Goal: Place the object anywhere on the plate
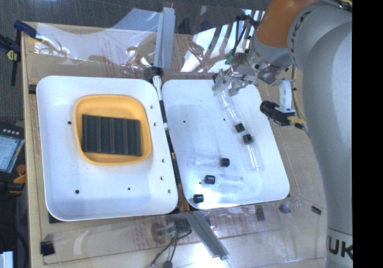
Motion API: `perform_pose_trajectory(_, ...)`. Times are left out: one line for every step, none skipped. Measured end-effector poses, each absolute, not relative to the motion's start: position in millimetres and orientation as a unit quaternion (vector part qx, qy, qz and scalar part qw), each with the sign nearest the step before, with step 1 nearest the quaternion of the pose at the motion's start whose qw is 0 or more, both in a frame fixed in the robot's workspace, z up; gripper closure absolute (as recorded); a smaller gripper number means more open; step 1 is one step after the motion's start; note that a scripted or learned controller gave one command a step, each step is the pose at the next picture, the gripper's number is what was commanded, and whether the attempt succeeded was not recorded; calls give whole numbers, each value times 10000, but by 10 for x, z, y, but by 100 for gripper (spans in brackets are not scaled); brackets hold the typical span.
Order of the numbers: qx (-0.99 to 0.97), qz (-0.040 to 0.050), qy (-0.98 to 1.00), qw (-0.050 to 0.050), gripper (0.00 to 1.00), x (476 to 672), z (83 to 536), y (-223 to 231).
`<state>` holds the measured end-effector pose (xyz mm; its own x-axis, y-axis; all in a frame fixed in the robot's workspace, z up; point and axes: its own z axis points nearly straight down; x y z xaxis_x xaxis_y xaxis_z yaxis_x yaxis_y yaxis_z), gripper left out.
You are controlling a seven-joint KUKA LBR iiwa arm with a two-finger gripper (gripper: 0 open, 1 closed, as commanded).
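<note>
Two white bins [272, 159] on bench [84, 51]; yellow plate [111, 108] left, clear tubes [230, 111] right; hand [230, 81] above, grip unclear.

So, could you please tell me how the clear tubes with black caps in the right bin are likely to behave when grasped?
The clear tubes look round and smooth, so they would probably roll on the right bin if nudged. Their glossy, see-through walls suggest they may slip from the gripper. They look thin and hollow, so likely light, perhaps fragile.
</note>
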<state>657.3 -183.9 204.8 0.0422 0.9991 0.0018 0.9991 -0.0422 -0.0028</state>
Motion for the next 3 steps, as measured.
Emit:
perform_pose_trajectory(-6744, 9, -7384, 13, 100, 5966, 2087, -1628)
perform_pose_trajectory(-6441, 15, -7650, 23, 100, 5488, 1599, -1263)
perform_pose_trajectory(-6346, 6, -7729, 8, 100, 5665, 2180, -758)
